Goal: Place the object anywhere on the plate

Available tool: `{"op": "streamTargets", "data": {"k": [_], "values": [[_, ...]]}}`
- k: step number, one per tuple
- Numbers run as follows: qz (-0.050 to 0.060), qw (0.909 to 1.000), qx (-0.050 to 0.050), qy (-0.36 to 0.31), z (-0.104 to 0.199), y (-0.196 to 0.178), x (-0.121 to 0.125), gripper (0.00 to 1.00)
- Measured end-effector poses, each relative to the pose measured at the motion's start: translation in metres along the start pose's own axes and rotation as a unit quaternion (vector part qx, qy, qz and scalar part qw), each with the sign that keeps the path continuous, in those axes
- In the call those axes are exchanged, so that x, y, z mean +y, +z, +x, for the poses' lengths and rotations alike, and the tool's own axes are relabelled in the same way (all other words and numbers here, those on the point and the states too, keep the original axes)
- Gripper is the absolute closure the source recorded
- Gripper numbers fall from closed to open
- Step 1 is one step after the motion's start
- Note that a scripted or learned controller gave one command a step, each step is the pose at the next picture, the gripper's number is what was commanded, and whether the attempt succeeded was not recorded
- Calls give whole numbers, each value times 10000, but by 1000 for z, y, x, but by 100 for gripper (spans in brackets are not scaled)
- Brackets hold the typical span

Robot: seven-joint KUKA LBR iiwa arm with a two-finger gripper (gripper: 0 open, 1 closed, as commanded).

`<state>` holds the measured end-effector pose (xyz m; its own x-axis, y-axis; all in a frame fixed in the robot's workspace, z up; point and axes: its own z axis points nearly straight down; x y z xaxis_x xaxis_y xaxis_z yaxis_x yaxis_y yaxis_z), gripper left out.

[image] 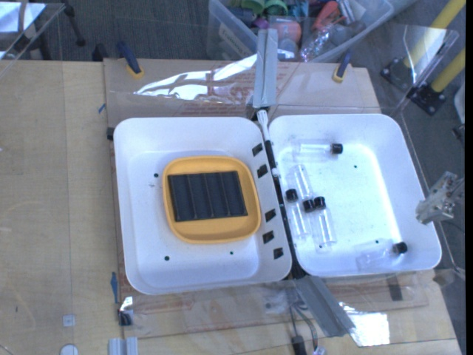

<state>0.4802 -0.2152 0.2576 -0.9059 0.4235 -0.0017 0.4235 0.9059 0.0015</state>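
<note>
A yellow plate (213, 233) lies in the middle of the left bin (140, 261). A dark ridged rectangular piece (207, 196) rests flat on it. In the right bin (384, 135) lie several clear tubes with black caps: one at the back (318, 149), one near the divider (298, 177), two side by side in the middle (319, 224), and one at the front right corner (378, 256). My gripper (436, 200) hangs at the right bin's right rim, apart from all the tubes, with nothing seen in it.
A clear tub of colourful toys (295, 6) stands behind the bins. Black clips (264, 191) line the divider between the bins. Blue-handled clamps (131, 63) hold the board at the back. Wooden bench surface stretches to the left.
</note>
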Motion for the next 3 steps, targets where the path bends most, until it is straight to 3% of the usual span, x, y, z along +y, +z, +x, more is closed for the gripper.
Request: {"op": "streamTargets", "data": {"k": [1,2,3], "values": [[-3,9905,-36,-1375,-98,-31,36,100],[-5,9490,-6,-3151,-65,63,22,100],[-5,9241,0,-3822,-15,39,17,100]]}}
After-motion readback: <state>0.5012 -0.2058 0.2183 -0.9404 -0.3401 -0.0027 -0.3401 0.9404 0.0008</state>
